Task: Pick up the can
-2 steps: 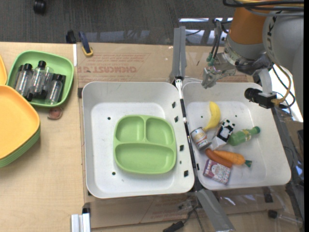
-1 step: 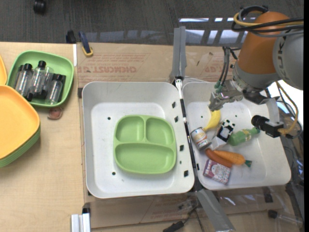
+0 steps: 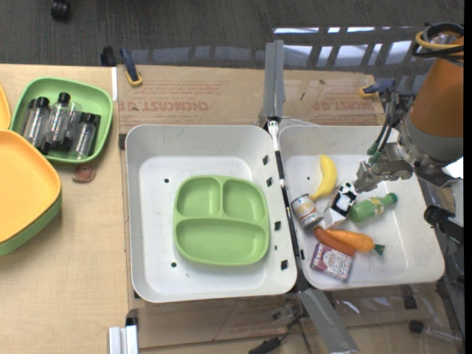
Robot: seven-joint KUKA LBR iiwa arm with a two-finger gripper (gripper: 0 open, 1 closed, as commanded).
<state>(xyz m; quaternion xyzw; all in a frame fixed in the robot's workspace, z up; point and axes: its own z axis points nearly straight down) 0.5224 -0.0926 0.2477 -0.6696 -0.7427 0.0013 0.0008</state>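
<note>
The can (image 3: 304,210) is small, with a silvery top and a brown label, and lies tilted near the left wall of the right bin (image 3: 413,268). My gripper (image 3: 368,174) hangs over the middle of that bin, to the right of the can and somewhat behind it. It stands just above a black-and-white toy (image 3: 343,198) and a green bottle (image 3: 372,207). A clear gap lies between the can and the gripper, and nothing is seen held in it.
A banana (image 3: 325,176) lies behind the can, a carrot (image 3: 346,240) and a purple packet (image 3: 332,262) in front of it. The left bin (image 3: 147,198) holds a green divided plate (image 3: 221,220). A green tray of bottles (image 3: 63,120) and orange plates (image 3: 26,190) sit far left.
</note>
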